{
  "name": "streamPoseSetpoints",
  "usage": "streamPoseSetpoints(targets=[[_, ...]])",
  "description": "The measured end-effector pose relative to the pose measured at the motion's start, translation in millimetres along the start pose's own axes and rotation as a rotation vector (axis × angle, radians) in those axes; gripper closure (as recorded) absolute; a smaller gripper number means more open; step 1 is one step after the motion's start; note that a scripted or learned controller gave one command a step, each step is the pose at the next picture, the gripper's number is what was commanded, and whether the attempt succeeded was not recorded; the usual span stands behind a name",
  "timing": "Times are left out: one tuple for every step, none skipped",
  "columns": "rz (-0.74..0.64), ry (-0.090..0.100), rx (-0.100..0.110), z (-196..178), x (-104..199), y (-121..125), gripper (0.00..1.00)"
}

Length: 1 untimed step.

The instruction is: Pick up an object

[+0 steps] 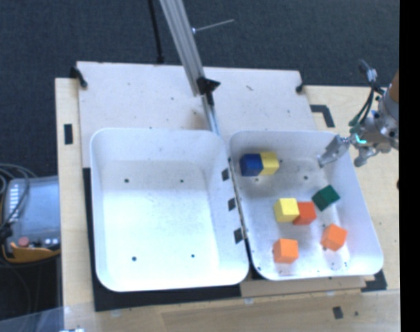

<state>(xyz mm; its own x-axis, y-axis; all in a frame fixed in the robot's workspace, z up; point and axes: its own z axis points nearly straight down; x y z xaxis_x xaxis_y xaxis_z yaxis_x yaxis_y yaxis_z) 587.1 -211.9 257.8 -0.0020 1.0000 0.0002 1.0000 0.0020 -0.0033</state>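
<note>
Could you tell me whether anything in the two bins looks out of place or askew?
Nothing stands out. The cubes sit loosely in the right bin: blue cube touching a yellow cube, and the green cube turned diagonally, but nothing spilled.

Grey metal tool (347,151), dark cables, orange band above wrist.

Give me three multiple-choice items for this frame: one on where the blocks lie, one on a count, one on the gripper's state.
1. Where do the small coloured blocks lie?
A. left white bin
B. right white bin
C. on the bench

2. How many orange blocks are there?
A. one
B. two
C. three

3. What is the two-finger gripper doing?
A. gripping the green block
B. resting on the left bin's floor
C. poised over the right bin's far right rim, nothing between its fingers

Key: 1 B, all blocks sit in the right white bin. 2 C, orange blocks. 3 C, the two-finger gripper is apart from the green block.
</note>
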Motion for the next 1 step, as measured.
streamPoseSetpoints(targets=[[-0.002,-0.002,-0.004,-2.4,-0.1,0.7,0.00]])
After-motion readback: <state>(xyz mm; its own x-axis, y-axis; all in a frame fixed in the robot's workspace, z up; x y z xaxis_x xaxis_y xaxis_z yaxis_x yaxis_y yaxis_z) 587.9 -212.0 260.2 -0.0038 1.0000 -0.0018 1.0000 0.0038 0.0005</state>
